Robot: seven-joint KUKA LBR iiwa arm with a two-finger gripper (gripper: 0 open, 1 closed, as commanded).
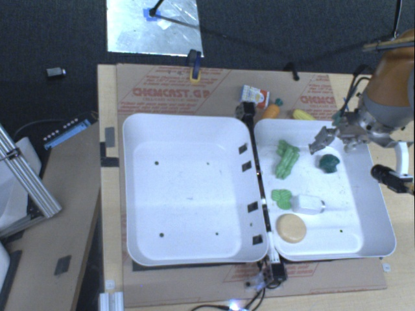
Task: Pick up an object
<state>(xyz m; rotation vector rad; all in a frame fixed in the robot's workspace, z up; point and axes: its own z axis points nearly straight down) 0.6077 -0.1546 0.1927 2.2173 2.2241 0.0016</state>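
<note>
Jaws spread open and empty, the gripper [337, 137] hangs just above a dark green toy [329, 163], seemingly lined up to grasp it.

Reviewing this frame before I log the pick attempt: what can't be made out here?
- Gripper: blurred and small in the camera view; open or shut is unclear, and nothing can be seen held.
- Arm: cut off by the right edge.
- Dark green object: too small and soft to identify.
- Clear object: pale against the right bin; its outline blends in.
- Items behind the bins: too small to identify.
</note>
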